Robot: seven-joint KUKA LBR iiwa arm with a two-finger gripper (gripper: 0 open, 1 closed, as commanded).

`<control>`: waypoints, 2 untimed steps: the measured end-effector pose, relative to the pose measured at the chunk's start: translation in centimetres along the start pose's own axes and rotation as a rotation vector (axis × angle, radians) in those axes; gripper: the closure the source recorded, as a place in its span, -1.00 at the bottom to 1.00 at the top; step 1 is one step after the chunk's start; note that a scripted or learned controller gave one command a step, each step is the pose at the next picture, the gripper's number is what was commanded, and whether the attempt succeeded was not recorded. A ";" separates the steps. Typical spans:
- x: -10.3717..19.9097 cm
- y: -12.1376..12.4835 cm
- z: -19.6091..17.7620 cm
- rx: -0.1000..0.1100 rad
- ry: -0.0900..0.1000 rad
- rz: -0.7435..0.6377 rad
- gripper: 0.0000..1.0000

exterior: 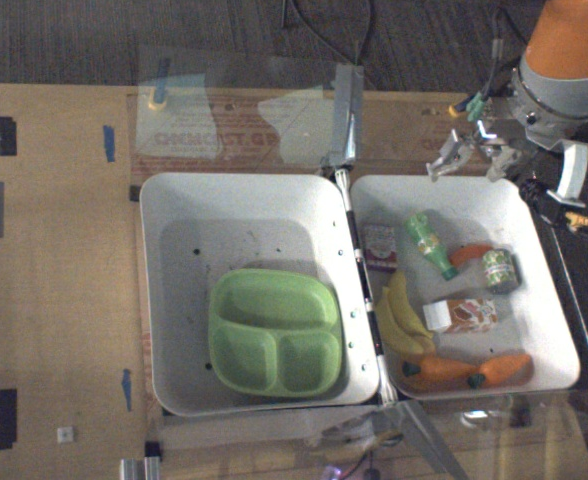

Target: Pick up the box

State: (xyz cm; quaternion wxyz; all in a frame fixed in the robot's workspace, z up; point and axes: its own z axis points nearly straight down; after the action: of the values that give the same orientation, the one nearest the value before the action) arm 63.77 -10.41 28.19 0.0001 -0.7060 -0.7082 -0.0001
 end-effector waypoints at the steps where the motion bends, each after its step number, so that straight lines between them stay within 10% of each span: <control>1: -1.5 -10.4 9.4 0.003 0.001 0.331 -1.00; 2: -7.8 -9.4 -8.5 -0.002 -0.002 0.169 -1.00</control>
State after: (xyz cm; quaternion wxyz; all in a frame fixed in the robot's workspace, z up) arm 54.38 -18.25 36.69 -0.0013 -0.7632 -0.6462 -0.0002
